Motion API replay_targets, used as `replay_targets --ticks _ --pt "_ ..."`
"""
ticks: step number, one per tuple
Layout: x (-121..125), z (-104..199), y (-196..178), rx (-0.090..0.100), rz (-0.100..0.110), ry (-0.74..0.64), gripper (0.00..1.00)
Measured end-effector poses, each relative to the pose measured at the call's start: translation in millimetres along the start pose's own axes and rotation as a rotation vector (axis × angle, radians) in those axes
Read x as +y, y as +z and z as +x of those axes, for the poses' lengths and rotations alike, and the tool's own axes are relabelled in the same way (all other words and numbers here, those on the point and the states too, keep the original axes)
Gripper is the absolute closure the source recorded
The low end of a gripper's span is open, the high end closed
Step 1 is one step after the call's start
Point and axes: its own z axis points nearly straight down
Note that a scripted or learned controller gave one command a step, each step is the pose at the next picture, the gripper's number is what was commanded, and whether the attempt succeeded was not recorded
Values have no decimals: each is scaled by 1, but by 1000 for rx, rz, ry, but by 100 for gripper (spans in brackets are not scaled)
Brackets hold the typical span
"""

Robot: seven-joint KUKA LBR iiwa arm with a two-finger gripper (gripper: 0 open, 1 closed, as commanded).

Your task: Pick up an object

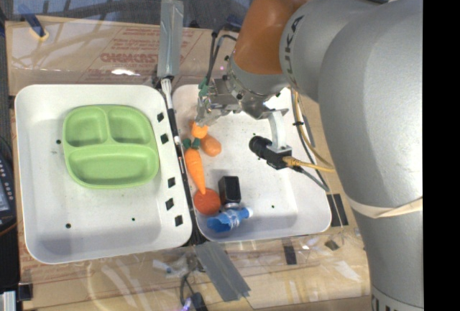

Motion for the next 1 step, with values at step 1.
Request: replay_targets --ticks 1 --pt "31 -1 -54 -2 -4 -167 0"
